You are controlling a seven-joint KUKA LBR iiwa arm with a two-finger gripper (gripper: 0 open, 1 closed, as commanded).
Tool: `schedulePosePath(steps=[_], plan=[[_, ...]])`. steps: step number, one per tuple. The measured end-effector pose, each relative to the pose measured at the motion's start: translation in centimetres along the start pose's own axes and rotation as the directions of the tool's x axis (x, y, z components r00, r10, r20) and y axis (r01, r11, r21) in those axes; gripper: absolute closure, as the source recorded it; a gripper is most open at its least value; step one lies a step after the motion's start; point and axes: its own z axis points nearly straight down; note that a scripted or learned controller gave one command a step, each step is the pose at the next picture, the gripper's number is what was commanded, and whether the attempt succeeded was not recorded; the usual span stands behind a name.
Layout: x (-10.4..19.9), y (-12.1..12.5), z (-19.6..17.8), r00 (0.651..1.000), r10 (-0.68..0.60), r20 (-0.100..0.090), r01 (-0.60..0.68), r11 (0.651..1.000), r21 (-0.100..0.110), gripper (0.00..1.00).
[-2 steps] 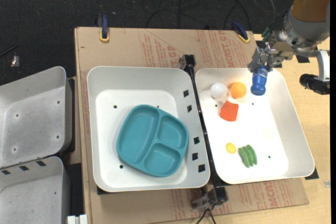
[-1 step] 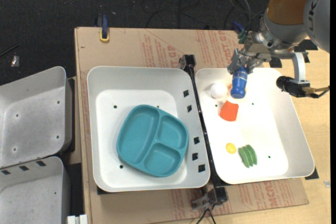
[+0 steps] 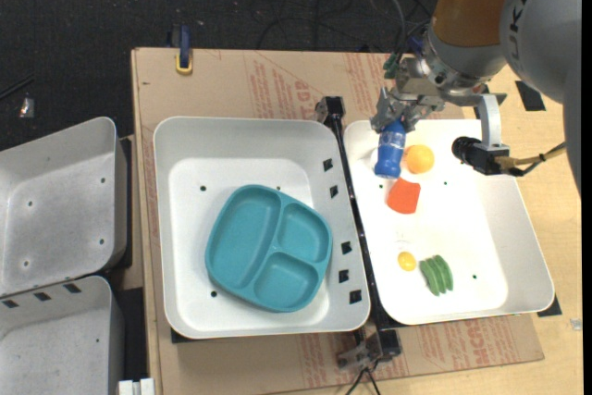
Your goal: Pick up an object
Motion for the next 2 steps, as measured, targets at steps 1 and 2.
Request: schedulePosePath(steps=[1,2], plan=[[5.2,1.0,2.1,1.0,0.0,0.0,0.0,1.0,0.0,1.0],[10.3,1.8,3.6,1.0,0.0,0.0,0.0,1.0,-0.001,1.0]])
